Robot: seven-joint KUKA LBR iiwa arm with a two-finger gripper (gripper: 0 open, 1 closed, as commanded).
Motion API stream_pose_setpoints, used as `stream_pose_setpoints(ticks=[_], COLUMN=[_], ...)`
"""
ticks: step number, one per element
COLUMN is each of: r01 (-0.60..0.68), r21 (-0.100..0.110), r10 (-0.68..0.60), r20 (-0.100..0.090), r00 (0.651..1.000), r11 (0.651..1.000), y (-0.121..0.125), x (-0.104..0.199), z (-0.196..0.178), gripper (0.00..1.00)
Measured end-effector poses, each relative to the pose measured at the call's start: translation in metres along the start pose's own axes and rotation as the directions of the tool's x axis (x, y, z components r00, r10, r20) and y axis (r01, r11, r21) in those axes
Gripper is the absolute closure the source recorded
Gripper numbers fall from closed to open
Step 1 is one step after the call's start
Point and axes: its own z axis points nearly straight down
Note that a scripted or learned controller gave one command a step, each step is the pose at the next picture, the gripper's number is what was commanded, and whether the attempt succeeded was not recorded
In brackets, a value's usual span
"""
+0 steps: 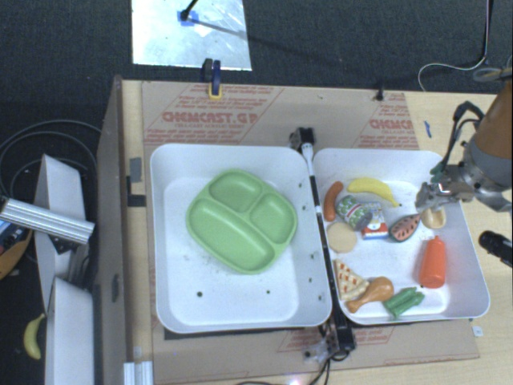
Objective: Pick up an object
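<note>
Overhead, 2 shallow white bins are sitting side by side on the desk [264, 107]. The left bin [172, 215] is carrying a green divided plate [240, 221], lying tilted near its middle. The right bin [473, 295] is holding a scatter of toy food: a yellow banana [373, 188] toward the far side, a red sausage [332, 201] just beside the dividing wall, a crumpled silvery packet [358, 209] between them, a small red and white carton [374, 231] touching the packet's near edge, a pale round biscuit [342, 237], a reddish oval piece [406, 227], an orange carrot [433, 261] lying roughly upright in the view, a pizza slice [349, 277], a brown drumstick [370, 293] and a green bean pod [404, 301] at the near edge.

From the right, the grey arm [490, 155] is reaching in over the right bin, and its claw [435, 200] is hanging above a small tan piece [434, 217] near the bin's right side, just beyond the carrot's top. Whether the claw is spread or closed I cannot tell, since its tips are blurring into the wrist hardware. Nothing is showing clearly between them.
</note>
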Motion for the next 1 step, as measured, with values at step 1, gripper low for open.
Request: stream_pose_setpoints(ticks=[1], r01=[0.003], r21=[-0.002], r10=[-0.003], r20=[-0.001], r00=[1.000], r11=[1.000], y=[0.0581], x=[0.0192], z=[-0.0101], gripper=[1.00])
